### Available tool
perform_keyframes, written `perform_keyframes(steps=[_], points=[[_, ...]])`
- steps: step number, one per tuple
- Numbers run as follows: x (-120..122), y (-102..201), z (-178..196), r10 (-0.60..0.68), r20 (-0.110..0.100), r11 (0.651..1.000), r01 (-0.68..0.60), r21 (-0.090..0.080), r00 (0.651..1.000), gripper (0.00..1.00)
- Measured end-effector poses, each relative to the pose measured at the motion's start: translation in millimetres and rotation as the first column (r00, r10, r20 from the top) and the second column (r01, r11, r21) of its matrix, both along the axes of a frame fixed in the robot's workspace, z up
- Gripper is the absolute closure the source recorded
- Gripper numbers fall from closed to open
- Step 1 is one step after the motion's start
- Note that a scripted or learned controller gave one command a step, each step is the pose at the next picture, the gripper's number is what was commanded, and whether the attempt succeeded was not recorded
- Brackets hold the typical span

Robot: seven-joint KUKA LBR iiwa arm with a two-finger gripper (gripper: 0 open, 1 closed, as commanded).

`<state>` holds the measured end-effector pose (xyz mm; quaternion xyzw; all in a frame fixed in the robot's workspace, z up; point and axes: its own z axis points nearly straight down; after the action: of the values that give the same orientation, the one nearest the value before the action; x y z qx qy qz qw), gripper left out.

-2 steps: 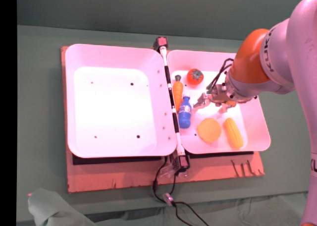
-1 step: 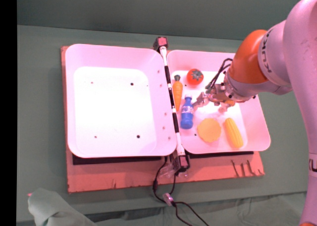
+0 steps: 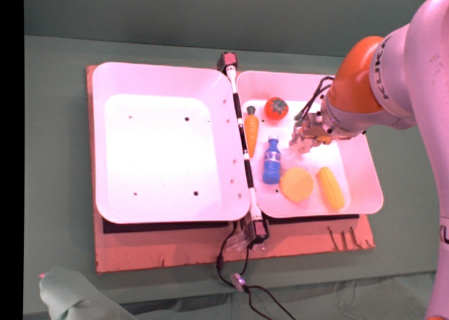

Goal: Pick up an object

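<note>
Claw [image 3: 303, 140] low over right bin [image 3: 365, 171], near its middle, just right of bottle; open or closed – cannot tell, nothing seen between its tips

Right bin contents, placed from blue bottle [image 3: 271, 161]:
- carrot [image 3: 251, 125] – up and left, beside divider
- tomato [image 3: 276, 108] – straight above, toward far wall
- round yellow piece [image 3: 297, 184] – down and right, touching bottle's base
- corn cob [image 3: 330, 187] – further right, beside round piece

Left bin [image 3: 112, 80] – well left of bottle, across divider
</note>
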<state>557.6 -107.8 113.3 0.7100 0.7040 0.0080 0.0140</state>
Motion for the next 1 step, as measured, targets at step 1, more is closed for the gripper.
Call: perform_keyframes(steps=[1], points=[[-0.4,-3.2,44.7,0.005,-0.022,1.0,-0.005,0.005,1.0,1.0]])
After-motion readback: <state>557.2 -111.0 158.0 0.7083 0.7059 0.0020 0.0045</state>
